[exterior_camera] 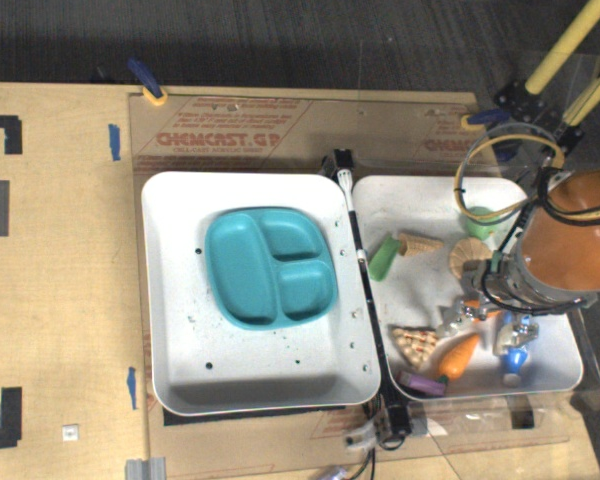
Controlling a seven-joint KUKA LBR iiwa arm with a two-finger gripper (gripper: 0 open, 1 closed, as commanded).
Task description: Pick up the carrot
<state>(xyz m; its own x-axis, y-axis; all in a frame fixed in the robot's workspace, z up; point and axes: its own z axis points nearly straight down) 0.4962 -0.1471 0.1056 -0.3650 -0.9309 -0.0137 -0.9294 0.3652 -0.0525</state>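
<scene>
Reached in from the right over the right bin [570,373], end effector [485,323] low just beside the carrot [457,356], grip state impossible to tell.

Teal divided tray [271,265] in left bin [170,268]

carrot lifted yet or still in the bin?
In the bin. The carrot lies slanted on the right bin floor beside the gripper, not visibly between its fingers.

Red lettering runs along the far edge of the cardboard sheet [220,128] under the bins, too blurred to read for certain.
</scene>
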